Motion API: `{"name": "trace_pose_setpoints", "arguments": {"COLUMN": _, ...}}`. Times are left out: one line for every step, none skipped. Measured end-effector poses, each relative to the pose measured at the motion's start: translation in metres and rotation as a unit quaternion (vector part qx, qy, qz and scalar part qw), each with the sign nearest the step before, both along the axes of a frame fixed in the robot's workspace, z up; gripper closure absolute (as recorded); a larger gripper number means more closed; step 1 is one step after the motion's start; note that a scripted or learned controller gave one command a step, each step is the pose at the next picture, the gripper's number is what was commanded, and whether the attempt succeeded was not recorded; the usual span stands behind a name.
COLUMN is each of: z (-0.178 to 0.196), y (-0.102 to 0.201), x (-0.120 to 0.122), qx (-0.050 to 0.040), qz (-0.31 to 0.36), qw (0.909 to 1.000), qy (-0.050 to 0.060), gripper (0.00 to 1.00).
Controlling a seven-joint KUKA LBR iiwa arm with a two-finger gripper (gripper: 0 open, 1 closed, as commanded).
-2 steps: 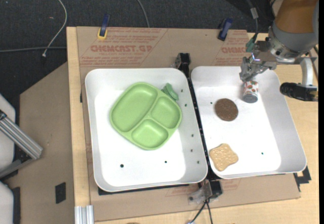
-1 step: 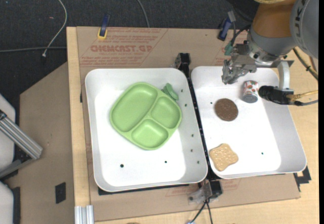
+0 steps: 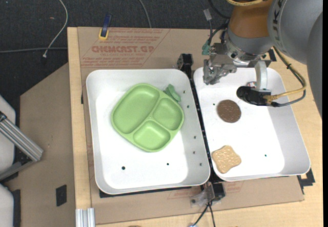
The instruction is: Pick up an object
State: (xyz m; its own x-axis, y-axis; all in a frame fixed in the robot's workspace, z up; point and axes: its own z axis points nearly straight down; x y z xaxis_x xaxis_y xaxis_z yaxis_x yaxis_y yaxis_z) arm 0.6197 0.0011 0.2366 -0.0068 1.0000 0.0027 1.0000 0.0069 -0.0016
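My gripper (image 3: pixel 213 77) hangs over the far left corner of the right bin (image 3: pixel 277 141), open with nothing between its fingers. A round brown cookie (image 3: pixel 229 111) lies in that bin, a little nearer and to the right of the gripper. A tan square cracker (image 3: pixel 226 159) lies by the bin's near left edge. In the left bin (image 3: pixel 102 133) sits a green divided plate (image 3: pixel 147 117), with a small green piece (image 3: pixel 173 93) touching its far right rim.
A black part with a cable (image 3: pixel 253 95) hangs from the arm over the right bin, just right of the cookie. The bins' shared walls (image 3: pixel 197 118) run between the plate and the cookie. Both bins rest on cardboard (image 3: pixel 128 46).
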Motion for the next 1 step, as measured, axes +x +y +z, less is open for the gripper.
{"name": "trace_pose_setpoints", "arguments": {"z": -0.0131, "y": 0.0547, "x": 0.0066, "qx": -0.0008, "qz": -0.001, "qw": 1.0, "qy": 0.0, "gripper": 1.0}}
